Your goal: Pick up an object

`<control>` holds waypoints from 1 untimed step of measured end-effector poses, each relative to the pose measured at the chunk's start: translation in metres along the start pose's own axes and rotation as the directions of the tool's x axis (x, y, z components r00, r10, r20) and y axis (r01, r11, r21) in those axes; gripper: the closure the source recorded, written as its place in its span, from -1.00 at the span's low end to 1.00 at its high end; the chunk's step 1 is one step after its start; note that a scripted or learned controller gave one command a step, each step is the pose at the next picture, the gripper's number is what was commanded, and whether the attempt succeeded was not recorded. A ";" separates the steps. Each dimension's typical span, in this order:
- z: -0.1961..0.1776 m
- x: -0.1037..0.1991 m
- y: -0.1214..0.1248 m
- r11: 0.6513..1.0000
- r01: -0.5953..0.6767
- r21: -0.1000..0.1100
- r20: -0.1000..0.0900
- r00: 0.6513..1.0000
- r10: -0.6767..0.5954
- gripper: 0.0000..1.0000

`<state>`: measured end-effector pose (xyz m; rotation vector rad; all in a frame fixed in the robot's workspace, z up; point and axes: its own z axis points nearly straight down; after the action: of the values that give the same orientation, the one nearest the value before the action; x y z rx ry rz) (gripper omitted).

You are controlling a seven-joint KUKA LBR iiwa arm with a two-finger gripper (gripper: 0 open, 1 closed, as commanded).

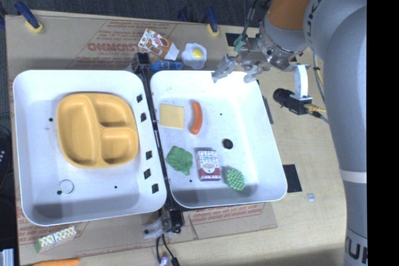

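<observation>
The grey two-finger gripper (235, 70) hangs over the far rim of the right-hand shallow white bin (265, 134), its two fingers spread apart with nothing between them, so the hand is released and empty. No object is picked yet.

Every candidate lies in that bin, on the near side of the gripper. Closest is the orange sausage-shaped toy (196, 117), just left of and below the fingers, its long axis running roughly from the far rim toward the near one with a slight tilt. Beside it to the left lies a flat pale-yellow square cheese slice (172, 116). Further toward the near rim sit a crumpled green leafy piece (180, 159), a small red and white printed packet (208, 165) and a green dotted rounded piece (235, 179), well apart from the gripper.

The left bin holds a yellow sectioned plastic tray (97, 129), across the divider from the hand.

Judging from this, the sausage is the likeliest target: the arm needs to come forward and slightly left, then descend with the fingers straddling its narrow width
</observation>
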<state>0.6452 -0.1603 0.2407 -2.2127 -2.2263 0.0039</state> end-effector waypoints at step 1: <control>0.135 0.033 -0.020 0.988 0.156 0.002 -0.002 0.988 -0.156 -1.00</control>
<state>0.6245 -0.1272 0.1061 -2.0298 -2.3905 0.0049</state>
